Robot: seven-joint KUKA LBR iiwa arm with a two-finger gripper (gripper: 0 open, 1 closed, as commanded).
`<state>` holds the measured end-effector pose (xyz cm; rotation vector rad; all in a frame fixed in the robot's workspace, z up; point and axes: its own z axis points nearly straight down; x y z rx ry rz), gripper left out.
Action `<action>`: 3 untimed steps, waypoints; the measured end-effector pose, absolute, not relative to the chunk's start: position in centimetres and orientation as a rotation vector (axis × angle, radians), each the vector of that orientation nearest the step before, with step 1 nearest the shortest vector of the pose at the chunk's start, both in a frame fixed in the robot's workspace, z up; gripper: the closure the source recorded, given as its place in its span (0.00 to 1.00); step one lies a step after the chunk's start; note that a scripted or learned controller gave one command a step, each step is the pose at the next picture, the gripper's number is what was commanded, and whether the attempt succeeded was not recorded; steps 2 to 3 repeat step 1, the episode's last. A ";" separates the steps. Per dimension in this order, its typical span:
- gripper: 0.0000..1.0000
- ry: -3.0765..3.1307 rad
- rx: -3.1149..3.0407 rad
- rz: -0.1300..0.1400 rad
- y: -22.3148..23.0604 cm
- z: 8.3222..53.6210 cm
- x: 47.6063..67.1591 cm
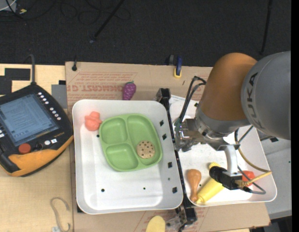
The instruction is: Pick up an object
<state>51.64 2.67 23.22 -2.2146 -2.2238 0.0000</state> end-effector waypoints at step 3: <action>1.00 -2.219 -2.218 0.005 4.9 22.0 50.4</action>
